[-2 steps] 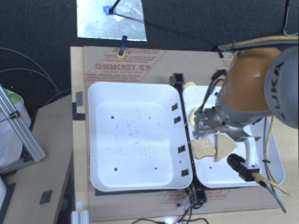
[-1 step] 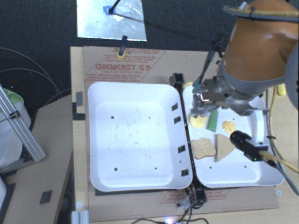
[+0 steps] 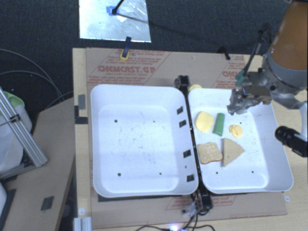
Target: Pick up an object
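Left bin floor bare and open, right bin centre crowded with food pieces

Robotics lab, 2 white bins, cardboard-topped bench, cables

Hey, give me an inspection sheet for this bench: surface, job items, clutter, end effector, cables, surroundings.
Surface: two shallow white bins side by side on a cardboard sheet; left bin speckled with marks.
Job's things: right bin holds a yellow oval piece, green stick, small yellow lump, cracker-like square and tan wedge.
Clutter: a pale yellow item beyond the right bin's far rim.
End effector: end effector above the right bin's far part, with no object seen in it.
Cables: dark cables on the floor at left.
Surroundings: metal plate beyond the bench; aluminium frame at left.
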You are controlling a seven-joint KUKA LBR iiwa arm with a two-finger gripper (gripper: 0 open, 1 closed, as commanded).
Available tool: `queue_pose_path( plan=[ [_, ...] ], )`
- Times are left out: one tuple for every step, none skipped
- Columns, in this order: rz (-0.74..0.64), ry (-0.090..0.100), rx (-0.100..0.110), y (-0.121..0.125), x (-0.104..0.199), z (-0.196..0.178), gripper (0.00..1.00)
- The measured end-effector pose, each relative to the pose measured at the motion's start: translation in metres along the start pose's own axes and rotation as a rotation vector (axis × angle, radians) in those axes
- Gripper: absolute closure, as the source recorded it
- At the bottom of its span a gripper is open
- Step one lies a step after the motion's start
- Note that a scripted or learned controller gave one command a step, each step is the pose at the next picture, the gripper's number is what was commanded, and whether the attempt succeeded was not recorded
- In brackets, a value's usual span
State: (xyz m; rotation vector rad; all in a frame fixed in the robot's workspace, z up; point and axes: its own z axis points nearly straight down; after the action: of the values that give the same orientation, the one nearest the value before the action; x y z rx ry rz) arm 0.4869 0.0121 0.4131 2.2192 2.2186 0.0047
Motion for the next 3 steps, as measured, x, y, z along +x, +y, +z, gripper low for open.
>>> queue_pose_path(
  plan=[
    [0.001,0.000,0.002,0.000,-0.032,0.023,1.00],
    [0.001,0.000,0.002,0.000,-0.058,0.051,1.00],
    [0.001,-0.002,-0.005,0.000,-0.098,-0.020,1.00]
  ],
)
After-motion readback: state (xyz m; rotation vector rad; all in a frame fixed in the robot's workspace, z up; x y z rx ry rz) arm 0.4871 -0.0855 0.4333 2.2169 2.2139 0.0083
